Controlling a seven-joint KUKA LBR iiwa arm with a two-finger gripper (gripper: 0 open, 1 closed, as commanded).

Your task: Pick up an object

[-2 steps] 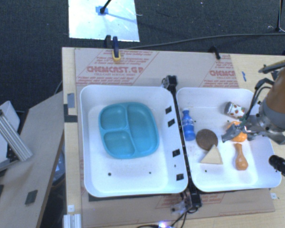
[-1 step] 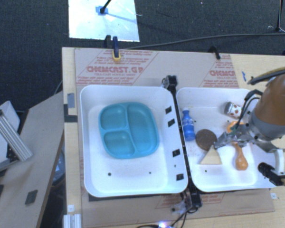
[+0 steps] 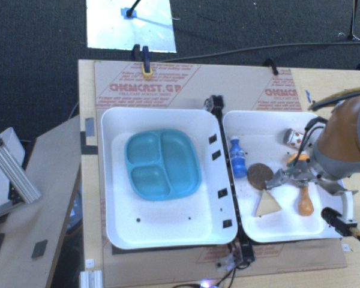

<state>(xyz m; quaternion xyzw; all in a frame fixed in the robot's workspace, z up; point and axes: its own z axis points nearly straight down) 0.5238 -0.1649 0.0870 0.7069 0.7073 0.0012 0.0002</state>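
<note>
On the bench [image 3: 168, 83] | two white bins [image 3: 162, 227] | dark floor [image 3: 36, 41]

Plate [image 3: 163, 164] in left bin [image 3: 117, 221]

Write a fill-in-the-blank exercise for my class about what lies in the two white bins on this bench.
1. The divided plate in the left bin is coloured ____.
2. The blue bottle lies in the ____ bin.
3. The divided plate has ____ compartments.
4. The brown disc lies to the ____ of the blue bottle in the camera view.

Missing words: blue; right; three; right
</note>
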